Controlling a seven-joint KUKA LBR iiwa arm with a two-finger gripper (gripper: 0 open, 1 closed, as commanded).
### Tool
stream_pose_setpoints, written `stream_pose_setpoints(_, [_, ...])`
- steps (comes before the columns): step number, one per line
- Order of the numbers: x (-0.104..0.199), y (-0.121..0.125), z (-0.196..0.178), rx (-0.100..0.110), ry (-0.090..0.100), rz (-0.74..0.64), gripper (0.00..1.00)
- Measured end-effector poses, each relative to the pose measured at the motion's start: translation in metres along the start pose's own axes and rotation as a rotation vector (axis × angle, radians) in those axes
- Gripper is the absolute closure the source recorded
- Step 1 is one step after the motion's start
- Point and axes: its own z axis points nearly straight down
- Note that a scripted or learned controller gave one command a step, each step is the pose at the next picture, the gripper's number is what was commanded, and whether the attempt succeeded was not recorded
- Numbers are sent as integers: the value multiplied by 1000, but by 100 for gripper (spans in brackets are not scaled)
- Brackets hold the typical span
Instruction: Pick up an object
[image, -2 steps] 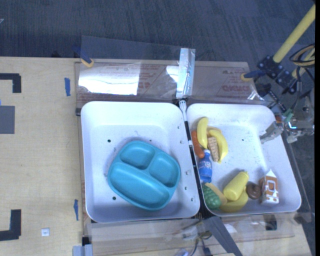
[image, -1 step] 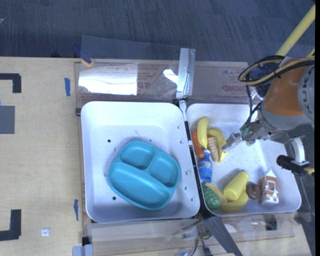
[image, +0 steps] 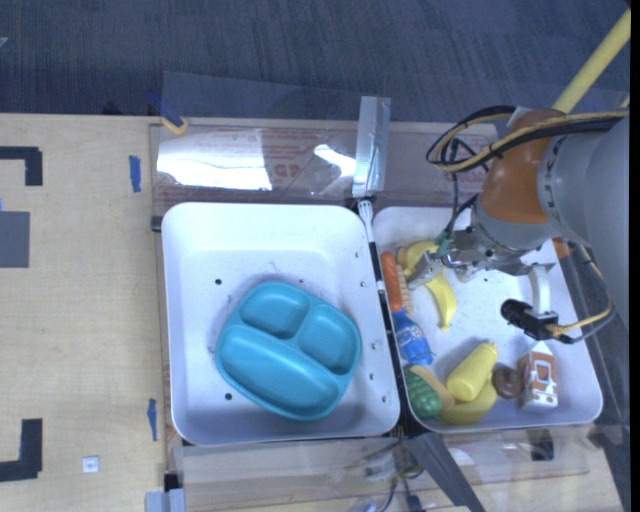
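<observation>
Camera view, looking down at a slant: a grey arm (image: 590, 190) with an orange band reaches in from three o'clock over the right bin (image: 580, 400), one of two shallow white bins sitting side by side on the worktop. Its jaws (image: 440, 262) hang low at the bin's eleven o'clock corner, right above a yellow banana (image: 441, 300) that lies curved on the white floor, its tip pointing toward six o'clock. Whether the jaws are spread or closed cannot be told from this angle, and nothing is visibly caught between them.

The step in hand appears to be the approach: the jaws are down among the toys but no lift has begun. The next move would call for closing squarely across the banana's narrow body, then rising clear of the bin wall. The banana is smooth, small and curved, so it may roll or slip aside if caught off-centre.

Other candidates crowd the same bin. An orange carrot (image: 391, 282) and a blue bottle (image: 411, 340) lie along the nine o'clock wall, a yellow bottle (image: 470, 372) and a green piece (image: 424, 396) sit near six o'clock, and a small white-and-orange carton (image: 540, 376) stands toward four o'clock. The left bin (image: 190, 300) carries a blue divided plate (image: 290, 347), well apart from the arm.
</observation>
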Motion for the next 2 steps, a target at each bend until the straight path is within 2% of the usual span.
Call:
stream_pose_setpoints(1, [0,2,-13,-8,-2,-2,100])
stream_pose_setpoints(2, [75,58,-103,-5,4,98,100])
